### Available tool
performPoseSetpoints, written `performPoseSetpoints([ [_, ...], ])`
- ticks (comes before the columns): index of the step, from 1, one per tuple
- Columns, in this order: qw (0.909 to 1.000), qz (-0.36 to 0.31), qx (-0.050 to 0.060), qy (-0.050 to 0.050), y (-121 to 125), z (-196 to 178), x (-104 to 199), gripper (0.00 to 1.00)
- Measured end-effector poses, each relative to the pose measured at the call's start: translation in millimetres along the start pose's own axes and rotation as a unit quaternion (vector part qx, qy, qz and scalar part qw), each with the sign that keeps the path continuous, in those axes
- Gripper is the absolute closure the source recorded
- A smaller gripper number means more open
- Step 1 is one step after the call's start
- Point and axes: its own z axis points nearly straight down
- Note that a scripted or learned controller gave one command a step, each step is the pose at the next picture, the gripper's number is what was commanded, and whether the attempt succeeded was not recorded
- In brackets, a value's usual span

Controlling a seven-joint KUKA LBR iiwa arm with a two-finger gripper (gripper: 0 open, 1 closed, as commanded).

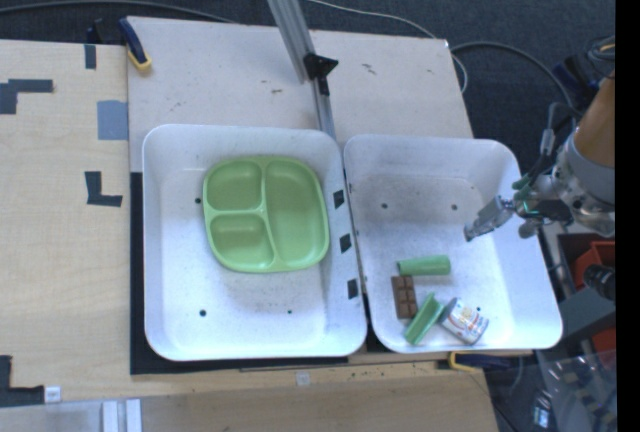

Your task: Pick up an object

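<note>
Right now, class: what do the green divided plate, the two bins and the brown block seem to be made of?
Green divided plate: probably moulded plastic, matt, one even colour with soft rounded ridges.
Bins: likely thin formed plastic, white, scuffed and speckled, with rounded rims.
Brown block: unclear; it is segmented like chocolate, possibly a plastic toy.

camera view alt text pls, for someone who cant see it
The arm's end effector hangs over the right bin, above two green blocks, a brown block and a small can. The left bin holds a green divided plate.
</note>
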Motion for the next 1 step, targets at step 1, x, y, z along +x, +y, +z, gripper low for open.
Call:
performPoseSetpoints([
  [1,1.0,0.0,0.0,0.0,0.0,-0.1,-0.1,0.0],
])
